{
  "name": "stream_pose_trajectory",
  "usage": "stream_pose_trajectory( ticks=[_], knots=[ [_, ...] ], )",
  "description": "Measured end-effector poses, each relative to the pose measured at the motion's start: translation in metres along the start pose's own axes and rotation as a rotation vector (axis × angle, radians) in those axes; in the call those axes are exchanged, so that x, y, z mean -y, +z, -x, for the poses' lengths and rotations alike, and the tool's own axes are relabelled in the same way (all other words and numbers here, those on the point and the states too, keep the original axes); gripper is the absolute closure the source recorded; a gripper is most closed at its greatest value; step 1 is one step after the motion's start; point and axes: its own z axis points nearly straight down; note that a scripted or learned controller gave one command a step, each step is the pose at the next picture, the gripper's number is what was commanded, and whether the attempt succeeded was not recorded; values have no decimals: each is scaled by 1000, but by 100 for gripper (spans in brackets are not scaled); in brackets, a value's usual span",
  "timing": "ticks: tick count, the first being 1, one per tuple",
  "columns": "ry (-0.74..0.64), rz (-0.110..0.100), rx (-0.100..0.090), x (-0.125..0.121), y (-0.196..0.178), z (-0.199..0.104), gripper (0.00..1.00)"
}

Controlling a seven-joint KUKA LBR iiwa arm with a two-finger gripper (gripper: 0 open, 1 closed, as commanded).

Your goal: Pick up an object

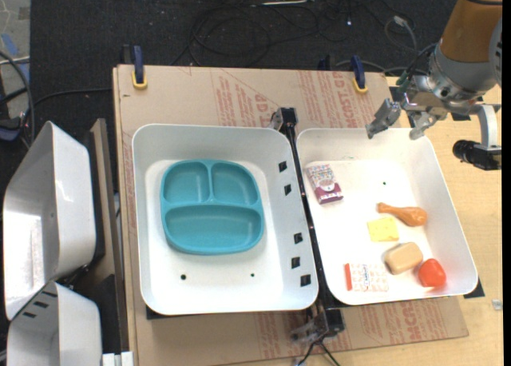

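Above the far rim of the right bin [447,196], the end effector [403,121] hangs with fingers apart and nothing between them. Below it lie a purple packet [324,182], drumstick [403,213], yellow block [382,230], bread roll [403,257], tomato [432,273] and card [364,277]. Crowding near the corner risks a finger landing on a neighbour and knocking the target aside

Arm [473,13] cut off by top and right edges above orange band. Print on small purple packet [324,183] and red-and-white card [366,277] too small to read. White containers [44,220] cropped at left edge.
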Motion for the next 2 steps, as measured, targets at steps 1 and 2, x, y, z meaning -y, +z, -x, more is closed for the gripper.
stream_pose_trajectory(
  ticks=[1,2],
  knots=[
    [-2,14,2,-2,-9,-1,0],
    [0,9,1,-1,54,2,0]
  ],
)
